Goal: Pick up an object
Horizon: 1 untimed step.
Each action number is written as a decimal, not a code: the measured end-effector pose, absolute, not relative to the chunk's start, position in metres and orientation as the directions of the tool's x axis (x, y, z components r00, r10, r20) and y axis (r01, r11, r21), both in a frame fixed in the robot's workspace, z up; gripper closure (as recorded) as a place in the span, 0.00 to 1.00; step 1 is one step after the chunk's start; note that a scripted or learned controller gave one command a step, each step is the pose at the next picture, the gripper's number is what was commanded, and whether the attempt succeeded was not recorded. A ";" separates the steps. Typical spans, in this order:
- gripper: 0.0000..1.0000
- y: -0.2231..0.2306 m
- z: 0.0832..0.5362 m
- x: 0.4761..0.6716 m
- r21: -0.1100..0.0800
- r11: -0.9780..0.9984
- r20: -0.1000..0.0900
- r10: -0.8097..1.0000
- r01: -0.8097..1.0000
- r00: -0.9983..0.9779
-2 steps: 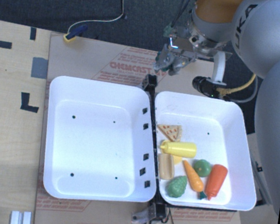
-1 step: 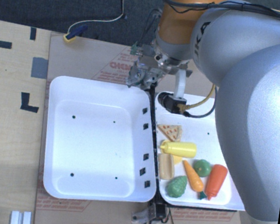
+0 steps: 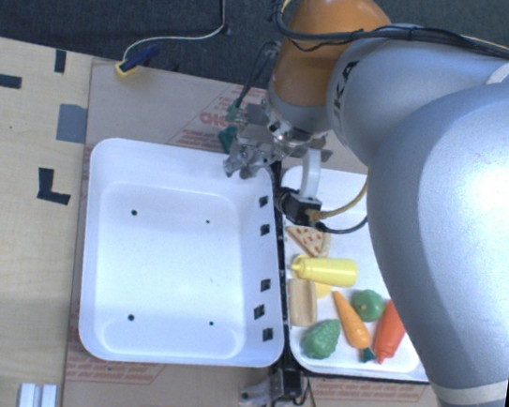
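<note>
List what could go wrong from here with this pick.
1. The gripper hangs above the left bin's far rim, while the toys, such as the corn and carrot, lie in the right bin. A descent here would likely grab nothing.
2. The toys are packed close together, so a grasp may nudge neighbours or catch two.
3. A cable loops near the wrist and could snag.

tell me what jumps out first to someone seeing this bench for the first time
The huge grey arm swells across the right of the view, its orange band at top centre above the claw, which hangs over the far rim of the left bin. Next comes a bright cluster of toy food in the right bin: a yellow corn cob, an orange carrot and a green broccoli.
</note>
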<state>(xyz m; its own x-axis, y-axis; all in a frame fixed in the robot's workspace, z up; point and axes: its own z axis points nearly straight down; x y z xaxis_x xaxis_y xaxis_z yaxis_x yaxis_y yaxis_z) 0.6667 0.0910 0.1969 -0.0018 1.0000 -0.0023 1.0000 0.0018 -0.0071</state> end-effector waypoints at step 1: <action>1.00 0.127 0.299 0.644 0.008 0.006 0.003 1.000 1.000 -0.006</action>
<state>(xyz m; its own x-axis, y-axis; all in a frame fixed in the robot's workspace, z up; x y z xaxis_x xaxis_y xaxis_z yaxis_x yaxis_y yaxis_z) 0.6437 0.1267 0.2995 -0.0062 1.0000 0.0033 0.9999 0.0062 0.0079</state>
